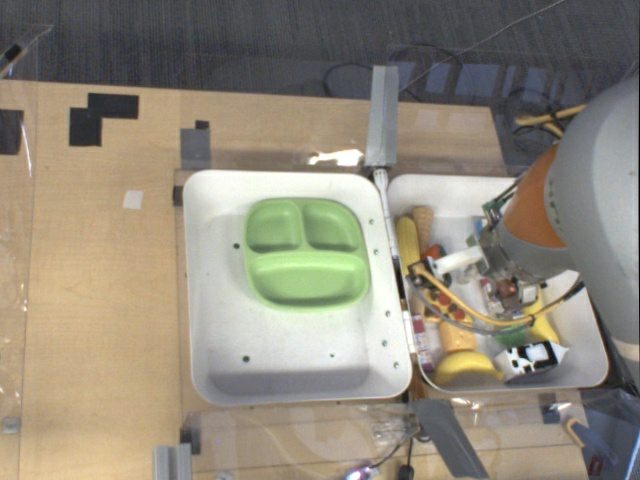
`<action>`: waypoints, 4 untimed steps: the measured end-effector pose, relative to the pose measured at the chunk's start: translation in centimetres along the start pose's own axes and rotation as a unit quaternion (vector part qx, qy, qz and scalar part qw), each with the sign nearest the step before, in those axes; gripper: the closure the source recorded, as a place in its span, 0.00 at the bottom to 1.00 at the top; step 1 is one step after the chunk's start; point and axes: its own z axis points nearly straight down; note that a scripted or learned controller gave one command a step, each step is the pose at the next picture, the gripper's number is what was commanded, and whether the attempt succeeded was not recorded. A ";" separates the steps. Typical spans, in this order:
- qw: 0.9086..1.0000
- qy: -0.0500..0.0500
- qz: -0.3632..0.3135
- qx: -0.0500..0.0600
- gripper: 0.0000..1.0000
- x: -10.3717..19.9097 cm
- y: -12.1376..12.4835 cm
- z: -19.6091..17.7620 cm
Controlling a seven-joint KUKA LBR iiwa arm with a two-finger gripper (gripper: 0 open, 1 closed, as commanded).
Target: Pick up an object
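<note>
We read this as a robotics lab. A wooden bench carries two shallow white bins: the left bin and, touching its right wall, the right bin. Grey metal brackets stand just behind the left bin. Black tape marks lie well to its left. Beyond it, loose cables cross dark carpet.

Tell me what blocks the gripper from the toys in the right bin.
No separate barrier is visible. The arm reaches into the right bin, directly above the packed toy pile. Its own wrist and cables hide the items under it, so contact there cannot be judged.
</note>
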 end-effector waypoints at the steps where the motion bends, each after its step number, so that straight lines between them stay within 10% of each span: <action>1: 0.996 -0.004 -0.093 0.003 0.00 1.7 -4.4 -9.4; 2: 1.000 -0.005 -0.029 0.003 0.00 10.2 -5.1 -9.3; 3: 1.000 -0.006 -0.001 0.002 0.00 9.7 1.5 -3.5; 4: 1.000 -0.002 -0.003 0.001 0.00 8.5 3.2 0.3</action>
